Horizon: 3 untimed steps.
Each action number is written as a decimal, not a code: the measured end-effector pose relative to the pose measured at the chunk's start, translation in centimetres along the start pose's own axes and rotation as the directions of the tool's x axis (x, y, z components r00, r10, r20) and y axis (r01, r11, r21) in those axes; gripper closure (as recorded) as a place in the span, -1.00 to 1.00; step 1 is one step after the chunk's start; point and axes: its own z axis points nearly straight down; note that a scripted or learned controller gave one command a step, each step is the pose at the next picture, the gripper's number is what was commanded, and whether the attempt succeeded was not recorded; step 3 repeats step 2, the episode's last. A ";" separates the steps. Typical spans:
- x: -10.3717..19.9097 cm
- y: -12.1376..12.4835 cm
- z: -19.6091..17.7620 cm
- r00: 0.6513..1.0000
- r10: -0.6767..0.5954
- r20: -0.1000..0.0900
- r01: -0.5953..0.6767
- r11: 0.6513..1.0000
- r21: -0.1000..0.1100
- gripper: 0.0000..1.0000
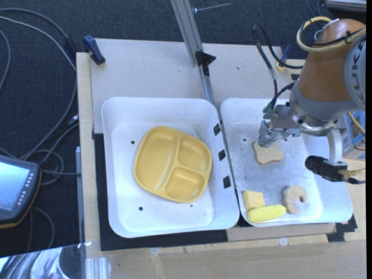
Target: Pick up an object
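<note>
A blue clamp (93,49) grips the far left corner of the workbench (145,63), where two shallow white bins sit side by side under a slanted metal post (187,25). In the left bin (116,156) a yellow compartment tray (172,164) lies flat and alone, slightly turned, its three sections bare. Across the divider, the right bin (244,127) holds the toy food: a block of yellow cheese (253,199) near the front edge with a yellow corn cob (267,214) touching it just in front, a pale doughnut-shaped piece (294,197) to their right, and, farther back, a tan slice of toast (268,153). The grey-and-orange arm reaches in from the right, and its gripper (269,137) is down at the back edge of the toast, low in the bin and appearing to meet the slice. Whether the pincer is spread or clenched cannot be told from this angle, since the wrist body covers most of it, and nothing is plainly seen between its tips. The toast looks to rest flat on the bin floor, so by this view the pick is not yet made: the approach to a target seems done, while the closing, the lift and any proof of a hold remain. The other three pieces lie untouched, well apart from the tool.
</note>
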 end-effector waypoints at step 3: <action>11.8 0.8 0.0 1.000 -0.001 0.000 0.001 1.000 -0.003 1.00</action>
